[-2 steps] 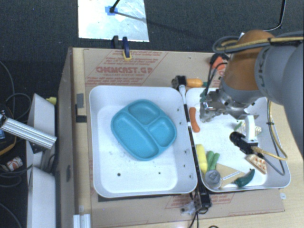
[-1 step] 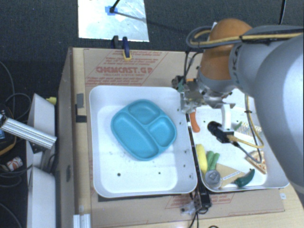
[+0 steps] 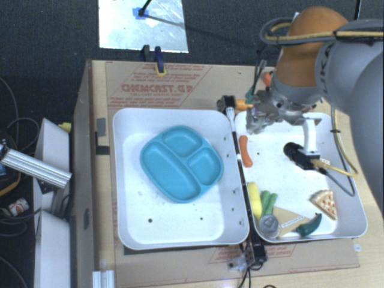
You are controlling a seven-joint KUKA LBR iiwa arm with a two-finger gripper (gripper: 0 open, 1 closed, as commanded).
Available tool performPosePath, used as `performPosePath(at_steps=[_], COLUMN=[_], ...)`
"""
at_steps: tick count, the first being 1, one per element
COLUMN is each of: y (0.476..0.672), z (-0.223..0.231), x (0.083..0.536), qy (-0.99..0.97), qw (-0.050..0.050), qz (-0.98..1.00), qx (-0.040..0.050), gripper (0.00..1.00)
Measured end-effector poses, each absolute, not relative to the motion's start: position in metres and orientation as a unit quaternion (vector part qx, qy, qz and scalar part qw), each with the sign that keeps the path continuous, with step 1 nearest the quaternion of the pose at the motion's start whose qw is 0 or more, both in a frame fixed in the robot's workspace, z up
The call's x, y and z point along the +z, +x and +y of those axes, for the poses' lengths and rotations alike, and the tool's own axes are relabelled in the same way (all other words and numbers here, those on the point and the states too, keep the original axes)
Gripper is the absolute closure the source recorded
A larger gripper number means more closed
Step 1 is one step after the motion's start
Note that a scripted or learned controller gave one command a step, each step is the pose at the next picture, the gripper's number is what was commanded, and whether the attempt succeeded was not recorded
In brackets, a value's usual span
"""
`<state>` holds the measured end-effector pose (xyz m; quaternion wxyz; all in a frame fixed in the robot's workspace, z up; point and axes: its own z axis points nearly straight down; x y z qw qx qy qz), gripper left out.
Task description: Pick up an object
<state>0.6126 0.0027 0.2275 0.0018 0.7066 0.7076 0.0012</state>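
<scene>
Orange sausage (image 3: pixel 245 150) lies in right-hand bin (image 3: pixel 282 176) against its left wall | gripper (image 3: pixel 255 125) hangs just beyond it, near far corner | jaw state unreadable | blue plate (image 3: pixel 180 162) in left-hand bin (image 3: pixel 135 218)

grey arm (image 3: pixel 354 59) bends over, gripper (image 3: pixel 255 123) pointing down.

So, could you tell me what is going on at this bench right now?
The grey arm reaches in from the right, its gripper over the far left corner of the right bin, close to an orange sausage-shaped piece by the dividing wall. I see nothing held. A pizza slice, a yellow piece and other toy foods lie along that bin's near side. The left bin holds a blue divided plate.
</scene>
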Motion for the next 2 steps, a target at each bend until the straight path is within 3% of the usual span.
performPosePath(at_steps=[1,2], y=[0.656,0.629], z=[0.067,0.119], x=[0.184,0.236], qy=[0.705,0.705], qw=[0.0,0.0], qz=[0.709,0.709], qx=[0.0005,0.0019], gripper=[1.0,1.0])
